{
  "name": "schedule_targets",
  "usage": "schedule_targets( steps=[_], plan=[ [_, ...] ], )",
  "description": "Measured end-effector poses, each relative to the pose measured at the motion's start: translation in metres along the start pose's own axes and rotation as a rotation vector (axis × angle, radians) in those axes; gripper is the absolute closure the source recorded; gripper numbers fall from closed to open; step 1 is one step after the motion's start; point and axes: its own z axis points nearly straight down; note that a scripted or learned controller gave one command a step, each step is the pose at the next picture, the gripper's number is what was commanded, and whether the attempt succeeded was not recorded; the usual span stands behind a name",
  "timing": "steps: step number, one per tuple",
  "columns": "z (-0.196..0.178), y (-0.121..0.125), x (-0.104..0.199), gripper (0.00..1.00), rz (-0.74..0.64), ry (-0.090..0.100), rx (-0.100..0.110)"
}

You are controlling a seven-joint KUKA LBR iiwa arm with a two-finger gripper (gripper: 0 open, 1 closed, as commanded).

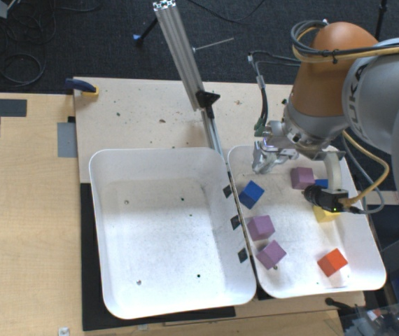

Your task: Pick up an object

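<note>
Near the right bin's [367,275] far rim, gripper [264,161] above blue cube [251,194].

We see through 1 fixed camera above the bench [24,187], looking down at a slant on both white bins: the left bin [108,187] and right bin [367,271]; the arm [339,68] enters from the right.

My grey rounded arm housing [376,89] carries dark raised letters along its curved side (apparently the maker's name, seen edge-on and cut off); I can make out only parts of them. Nothing else shown bears legible writing.
</note>
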Motion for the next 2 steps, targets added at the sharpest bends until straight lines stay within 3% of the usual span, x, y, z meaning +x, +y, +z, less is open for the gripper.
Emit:
schedule_targets(
  steps=[2],
  plan=[
    [0.004, 0.055, 0.1, 1.0, 0.001, 0.001, 0.0]
  ],
)
